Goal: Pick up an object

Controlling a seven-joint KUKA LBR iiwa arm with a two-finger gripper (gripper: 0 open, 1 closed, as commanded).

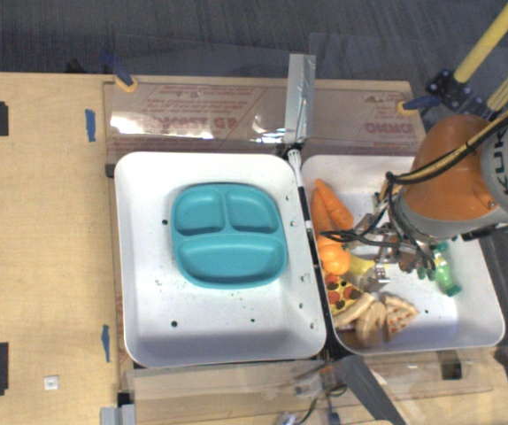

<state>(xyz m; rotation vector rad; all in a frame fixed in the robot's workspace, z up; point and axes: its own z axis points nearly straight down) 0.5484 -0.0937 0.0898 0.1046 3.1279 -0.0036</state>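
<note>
I'm looking down on a pale plywood bench with black corner marks and bits of blue tape on it; beyond its far edge the floor is dark grey carpet. Two shallow white bins sit side by side on the bench, with a clear plastic sheet printed in red lettering lying flat just behind them and a strip of silver tape running up from the seam between them.

The left bin holds a teal divided plate with three compartments, lying flat near its middle. The right bin holds the loose objects, and the arm reaches into it from the right, its orange band over the bin's far right part. The gripper is down among a tangle of cables near the bin's centre. From here I cannot tell how its claw stands, and I see nothing plainly caught in it.

The things to pick lie mostly to the left of and nearer than the gripper. An orange carrot lies at a slant along the bin's left wall, far of the gripper. A small orange fruit sits just left of it. A tan, lumpy toy piece lies near the bin's front, just below the gripper, with a yellow spotted item beside it to the left. A green piece lies to the gripper's right.
</note>
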